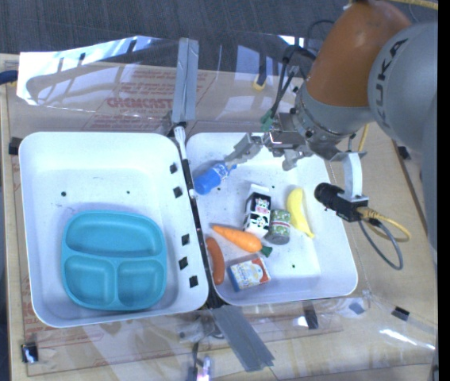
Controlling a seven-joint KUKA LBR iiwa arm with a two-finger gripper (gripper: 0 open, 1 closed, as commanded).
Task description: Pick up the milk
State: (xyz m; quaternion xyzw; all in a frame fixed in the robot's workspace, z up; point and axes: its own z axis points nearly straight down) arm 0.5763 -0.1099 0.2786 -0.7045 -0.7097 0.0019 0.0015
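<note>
The milk (258, 210) is a small black-and-white carton with a cow pattern, standing near the middle of the right bin (332, 272). My gripper (269, 154) hangs over the far part of that bin, above and slightly behind the milk, and is apart from it. Its two grey fingers are spread open with nothing between them. One finger (243, 149) points left toward a blue bottle (209, 178).
Around the milk lie a yellow banana (298, 211), a green can (280, 226), a carrot (237, 238), a red sausage (216, 261) and a small juice box (248, 274). The left bin (42, 165) holds a blue divided plate (115, 260).
</note>
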